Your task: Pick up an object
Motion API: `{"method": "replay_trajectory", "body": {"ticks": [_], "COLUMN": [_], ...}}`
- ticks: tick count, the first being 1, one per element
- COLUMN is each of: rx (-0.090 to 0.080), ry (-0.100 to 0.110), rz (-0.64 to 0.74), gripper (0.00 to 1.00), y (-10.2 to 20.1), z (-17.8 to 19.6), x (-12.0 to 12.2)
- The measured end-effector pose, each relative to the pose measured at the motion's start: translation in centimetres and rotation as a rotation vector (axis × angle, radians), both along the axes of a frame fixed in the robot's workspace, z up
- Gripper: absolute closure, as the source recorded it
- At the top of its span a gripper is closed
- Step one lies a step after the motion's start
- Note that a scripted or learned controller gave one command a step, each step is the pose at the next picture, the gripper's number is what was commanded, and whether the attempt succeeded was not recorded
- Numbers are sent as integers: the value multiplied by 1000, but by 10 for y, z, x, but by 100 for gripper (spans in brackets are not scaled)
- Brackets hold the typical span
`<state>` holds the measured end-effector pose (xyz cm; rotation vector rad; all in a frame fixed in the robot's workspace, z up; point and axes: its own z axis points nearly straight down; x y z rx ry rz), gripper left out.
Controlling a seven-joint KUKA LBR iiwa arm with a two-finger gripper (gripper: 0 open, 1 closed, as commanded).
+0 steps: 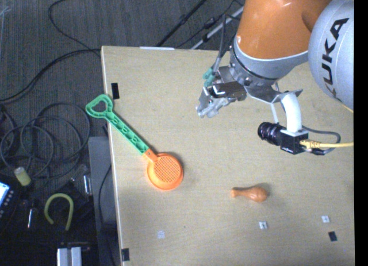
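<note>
Pick not yet made: end effector [208, 107] hangs above the bench [190, 75] centre, finger state unreadable, nothing visibly held; sieve [164, 171] lies left, small orange object [251, 193] lies near-right.

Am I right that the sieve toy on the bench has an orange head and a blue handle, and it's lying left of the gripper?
Not quite. The camera view shows the sieve toy with an orange head and a green handle, not blue. It does lie on the bench left of the gripper.
</note>
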<state>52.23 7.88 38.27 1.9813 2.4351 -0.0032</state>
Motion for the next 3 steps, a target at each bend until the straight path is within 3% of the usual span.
{"method": "replay_trajectory", "body": {"ticks": [1, 2, 3], "rx": [1, 2, 3], "ry": [1, 1, 3], "rz": [343, 433, 636], "gripper": [100, 100, 100], "y": [69, 4, 68], "z": [52, 52, -100], "x": [0, -38, -39]}}
